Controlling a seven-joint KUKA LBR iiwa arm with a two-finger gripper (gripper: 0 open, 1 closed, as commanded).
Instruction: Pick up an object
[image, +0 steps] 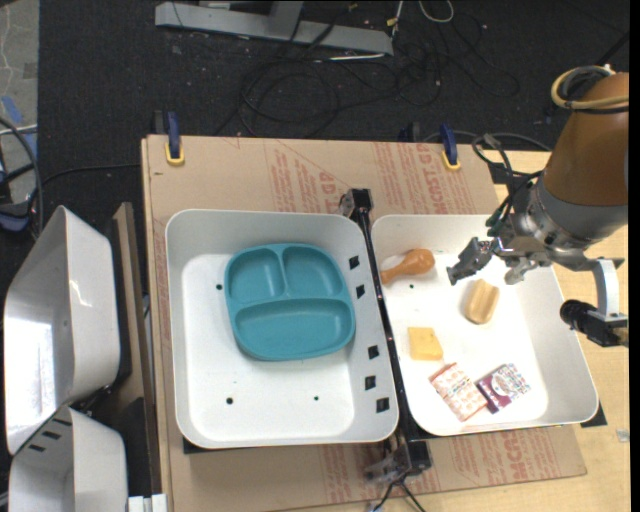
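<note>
Bread roll lies in the right bin, toward its far side and just below the gripper, which hangs above it with its fingers spread wide and nothing between them. It looks light and smooth, probably a toy that gives little, rounded enough to slip. Gripping across its narrow middle seems best. Nearby lie a drumstick by the bin's left wall, a cheese wedge, and two packets near the front edge.
</note>
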